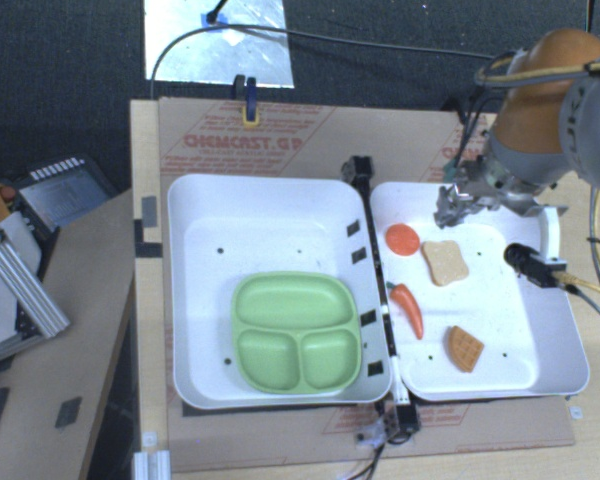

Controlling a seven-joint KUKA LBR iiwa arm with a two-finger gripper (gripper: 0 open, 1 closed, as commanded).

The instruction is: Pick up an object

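We see the gripper (450, 211) over the back of the right bin (560, 353), just above the bread slice (445, 262) and right of the red round piece (402, 239). Can't tell from here whether its tips are apart or together; nothing visible between them. Same bin also has the red chili pepper (408, 309) by the left wall and the waffle piece (464, 348) near the front. Green divided plate (296, 330) sits in the left bin (200, 268).

Claw (450, 211) low over right bin (555, 368); just below it bread slice (445, 262), beside that red disc (402, 239), farther off chili (408, 309), waffle (464, 348).
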